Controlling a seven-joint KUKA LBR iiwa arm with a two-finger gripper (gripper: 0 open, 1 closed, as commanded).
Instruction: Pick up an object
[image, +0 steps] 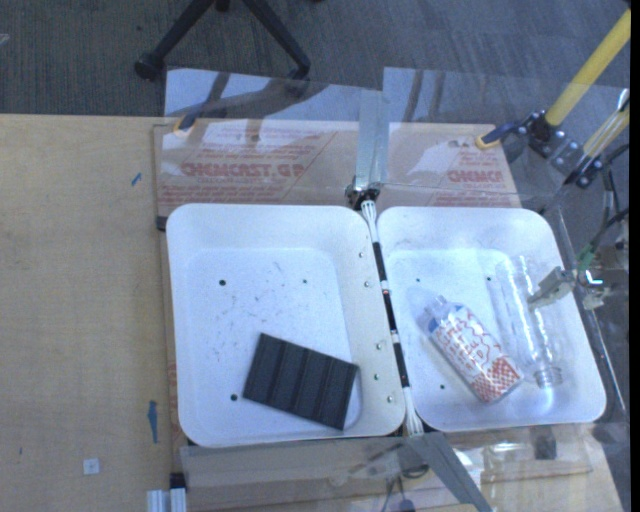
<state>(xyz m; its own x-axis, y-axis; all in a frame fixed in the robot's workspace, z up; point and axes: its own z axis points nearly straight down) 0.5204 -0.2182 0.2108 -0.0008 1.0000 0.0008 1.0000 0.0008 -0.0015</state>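
Observation:
A dark grey ribbed slab (301, 381) lies flat in the left bin (185, 300), near its front edge and turned a little clockwise. In the right bin (450, 228) a small bottle with a red-and-white patterned label (472, 352) lies on its side, its blue-capped end pointing to the back left. Beside it on the right lies a clear plastic bottle (525, 320), running front to back and almost touching the labelled one.
A hinged strip (386, 310) joins the two bins. Clear panels with red lettering (260, 165) stand behind them. A yellow pole with a clamp (585, 70) slants at the back right. A small metal bracket (568, 284) juts over the right bin's right rim.

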